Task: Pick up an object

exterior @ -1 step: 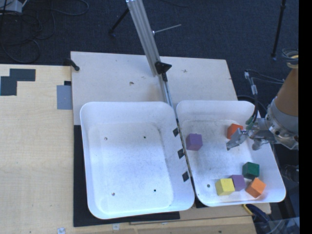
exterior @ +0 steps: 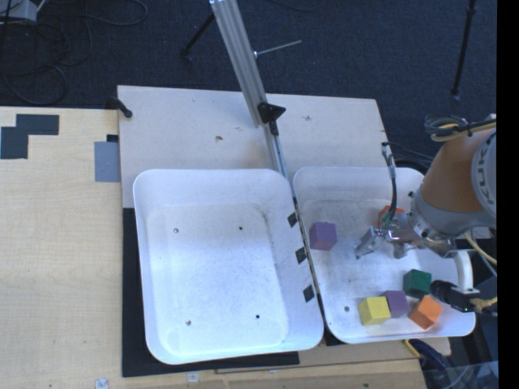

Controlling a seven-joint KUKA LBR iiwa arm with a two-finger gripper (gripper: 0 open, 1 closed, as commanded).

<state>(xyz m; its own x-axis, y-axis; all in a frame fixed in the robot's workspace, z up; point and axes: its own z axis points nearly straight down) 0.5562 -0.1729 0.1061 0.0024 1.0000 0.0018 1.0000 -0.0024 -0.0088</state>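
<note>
Dark carpet [exterior: 349, 39] with loose cables surrounds the pale wooden counter [exterior: 57, 241]. On it a beige board [exterior: 203, 128] and black mat carry 2 white bins: the left bin [exterior: 162, 193] and the right bin [exterior: 349, 185]. A slanted aluminium rail [exterior: 242, 55] rises behind them. The arm [exterior: 462, 185] reaches over the right bin; its end effector [exterior: 375, 240] hangs low there, whether spread or pressed together I cannot tell. Just left lies 1 purple cube [exterior: 323, 235]. Near the front rim sit a green block [exterior: 418, 281], yellow cube [exterior: 375, 309], small purple block [exterior: 396, 302] and orange block [exterior: 425, 311].

Robotics lab: white bins [exterior: 146, 186] on plywood bench [exterior: 57, 241], aluminium camera mast [exterior: 243, 63], floor cables [exterior: 32, 47].
</note>
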